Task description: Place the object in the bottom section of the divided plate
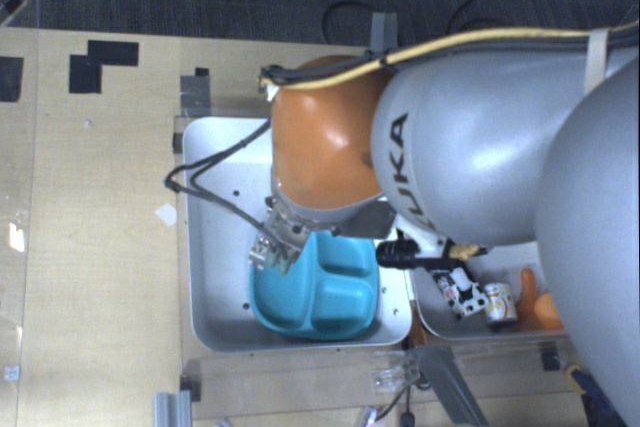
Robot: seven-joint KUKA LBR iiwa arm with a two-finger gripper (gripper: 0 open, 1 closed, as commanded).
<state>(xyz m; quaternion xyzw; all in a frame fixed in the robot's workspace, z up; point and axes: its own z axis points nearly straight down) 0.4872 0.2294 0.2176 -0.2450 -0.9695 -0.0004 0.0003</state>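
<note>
Claw (272,253) hardware is showing as a small metallic cluster just below the orange wrist band, hanging over the upper left edge of the light blue plastic divided plate (320,295). From this angle I cannot tell how the claw is set, nor whether anything is sitting in it; the bulk of the grey KUKA arm (480,145) is covering most of the scene.

The divided plate is lying in the left shallow white bin (215,245), toward its lower right corner, with its raised ridges splitting it into sections. The section nearest the bottom of the view is looking bare as far as the arm allows a look.

The object to be placed is not clearly identified. Small things are lying in the right shallow white bin (440,325): a little white and black item (462,295), a metallic piece with an amber end (498,300), and a rounded orange object (545,310) partly hidden by the arm. Any of these could be the one meant.

All of them are looking small and probably light. The orange one is appearing smooth and rounded, so it is likely slipping easily; pinching across its widest middle would be the safer hold. The metallic piece is probably stiff and could roll, so gripping across its body rather than its ends seems wiser.

A black cable (210,175) is looping from the wrist across the left bin, on the wooden counter (90,215).
</note>
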